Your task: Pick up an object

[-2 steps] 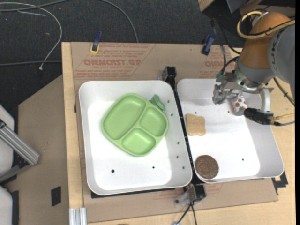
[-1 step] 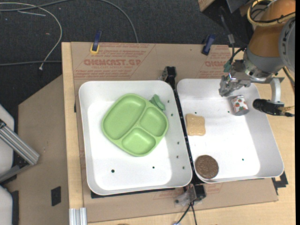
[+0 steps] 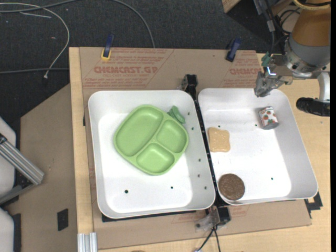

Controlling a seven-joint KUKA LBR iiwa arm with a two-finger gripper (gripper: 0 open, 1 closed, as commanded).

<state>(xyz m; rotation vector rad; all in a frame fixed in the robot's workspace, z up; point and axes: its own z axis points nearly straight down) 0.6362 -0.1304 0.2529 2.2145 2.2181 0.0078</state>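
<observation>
Nearest sits the round brown cookie (image 3: 231, 186). No thing is held by the grey two-finger gripper (image 3: 264, 86) (jaw state cannot be told). It should be lowered straight over the small white-and-red speckled block (image 3: 268, 117) just below it in the right white bin (image 3: 294, 156).

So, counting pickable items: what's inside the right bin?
Right bin holds three: a tan slice, a brown disc and a small patterned block. Nothing looks covered.

Red "CHEMCAST GP" print on the brown board (image 3: 157, 67) behind the bins, repeated partly at right.
</observation>
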